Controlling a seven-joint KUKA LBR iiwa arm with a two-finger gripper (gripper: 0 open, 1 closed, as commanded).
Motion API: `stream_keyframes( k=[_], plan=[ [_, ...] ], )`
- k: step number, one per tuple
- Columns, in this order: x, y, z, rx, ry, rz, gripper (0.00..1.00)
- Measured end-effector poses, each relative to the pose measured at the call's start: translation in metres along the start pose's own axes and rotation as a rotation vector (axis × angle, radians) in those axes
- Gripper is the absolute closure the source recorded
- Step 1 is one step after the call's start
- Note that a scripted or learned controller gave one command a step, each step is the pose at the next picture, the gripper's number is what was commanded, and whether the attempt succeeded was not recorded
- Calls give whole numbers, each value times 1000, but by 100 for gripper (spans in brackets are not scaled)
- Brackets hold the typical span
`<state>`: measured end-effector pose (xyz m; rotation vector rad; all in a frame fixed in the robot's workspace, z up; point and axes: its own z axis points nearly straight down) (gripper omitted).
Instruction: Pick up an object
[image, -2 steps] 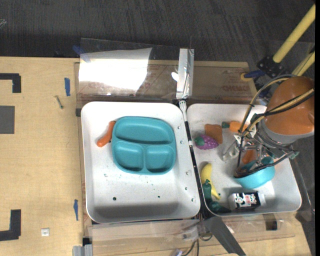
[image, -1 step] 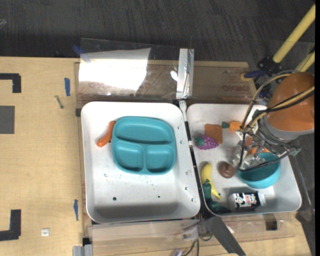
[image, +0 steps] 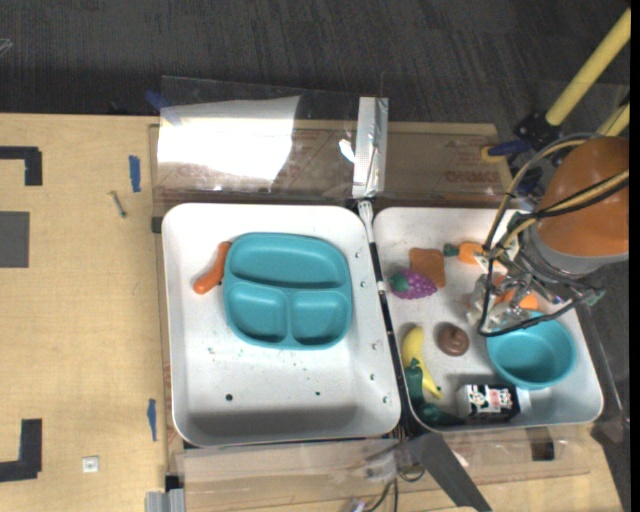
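Note:
The right bin (image: 590, 400) holds a teal bowl (image: 532, 355), a brown round piece (image: 453, 340), a yellow banana (image: 414, 358), purple grapes (image: 414, 285), an orange-brown block (image: 428, 263), an orange toy (image: 466, 252) and a small black-and-white bottle (image: 491, 400) lying on its side. My gripper (image: 503, 300) hangs over the right bin's middle, just above the bowl's far rim, next to a small orange piece (image: 527, 297). Cables and the wrist hide its fingertips.
The left bin (image: 190, 400) holds a teal divided plate (image: 288, 288) with an orange carrot-like toy (image: 211, 270) at its left edge. A clear plastic sheet (image: 230, 150) lies behind the bins. The grey arm with the orange band (image: 590, 205) looms over the right bin's far right corner.

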<state>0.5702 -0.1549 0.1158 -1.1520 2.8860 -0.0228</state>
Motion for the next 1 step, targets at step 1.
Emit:
stream_keyframes(
  k=[1],
  plan=[
    [0,0,1,-1,0,-1,0]
  ],
)
